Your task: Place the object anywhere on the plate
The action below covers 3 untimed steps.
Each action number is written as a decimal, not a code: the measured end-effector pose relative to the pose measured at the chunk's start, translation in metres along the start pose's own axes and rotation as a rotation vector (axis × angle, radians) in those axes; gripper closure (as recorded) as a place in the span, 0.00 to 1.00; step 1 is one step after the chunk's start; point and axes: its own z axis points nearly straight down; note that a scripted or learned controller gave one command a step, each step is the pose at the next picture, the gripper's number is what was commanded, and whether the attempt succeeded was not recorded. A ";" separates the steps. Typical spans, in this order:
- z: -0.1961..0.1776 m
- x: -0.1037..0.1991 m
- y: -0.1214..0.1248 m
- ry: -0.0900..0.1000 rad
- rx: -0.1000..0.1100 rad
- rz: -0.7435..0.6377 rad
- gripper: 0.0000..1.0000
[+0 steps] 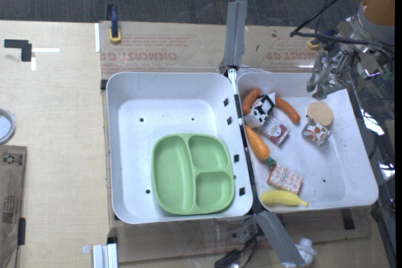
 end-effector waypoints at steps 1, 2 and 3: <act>0.142 0.064 0.048 0.005 -0.002 0.101 1.00; 0.103 0.038 0.073 0.001 -0.001 -0.185 1.00; 0.039 0.013 0.090 0.001 -0.003 -0.453 1.00</act>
